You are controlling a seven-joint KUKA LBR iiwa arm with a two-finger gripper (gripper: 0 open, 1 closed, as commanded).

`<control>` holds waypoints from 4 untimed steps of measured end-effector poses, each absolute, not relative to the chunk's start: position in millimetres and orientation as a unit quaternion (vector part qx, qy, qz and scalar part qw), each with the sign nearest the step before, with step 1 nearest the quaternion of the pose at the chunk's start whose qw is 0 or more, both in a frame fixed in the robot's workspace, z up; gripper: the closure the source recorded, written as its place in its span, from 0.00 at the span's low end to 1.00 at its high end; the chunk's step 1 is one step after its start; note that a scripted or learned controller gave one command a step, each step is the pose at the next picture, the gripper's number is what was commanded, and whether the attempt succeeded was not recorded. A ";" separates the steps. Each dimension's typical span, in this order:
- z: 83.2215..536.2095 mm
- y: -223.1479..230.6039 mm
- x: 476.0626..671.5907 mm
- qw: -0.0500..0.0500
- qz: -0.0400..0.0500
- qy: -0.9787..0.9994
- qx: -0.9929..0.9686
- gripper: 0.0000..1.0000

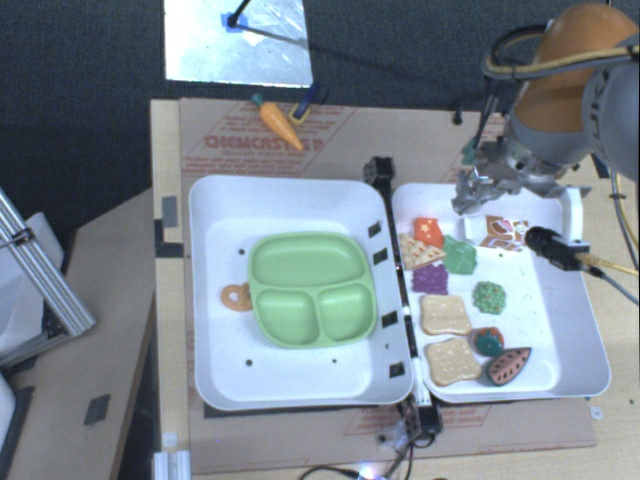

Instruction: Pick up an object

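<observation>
- The grey metal fingers [470, 200] of the arm hang over the far edge of the right white bin [575, 333]; whether they are apart or together cannot be told, and nothing shows between them.
- Just beside them in that bin lie a red-orange toy food piece [428, 231], a green leafy toy piece [461, 257] and a small printed card [505, 232].
- Nearer the front lie a purple grape cluster toy [431, 279], two tan toast slices [444, 315] and a brown leaf-shaped piece [508, 365].
- The left white bin [215, 268] holds a light green divided plastic tray [310, 288] and a tan pretzel toy [237, 297].
- An orange toy carrot [280, 125] lies on the desk [120, 258] behind the bins.
</observation>
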State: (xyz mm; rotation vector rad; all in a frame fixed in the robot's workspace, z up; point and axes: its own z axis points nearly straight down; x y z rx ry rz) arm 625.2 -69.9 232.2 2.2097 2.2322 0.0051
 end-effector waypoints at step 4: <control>217.9 65.2 623.3 0.000 0.000 0.707 0.707 1.00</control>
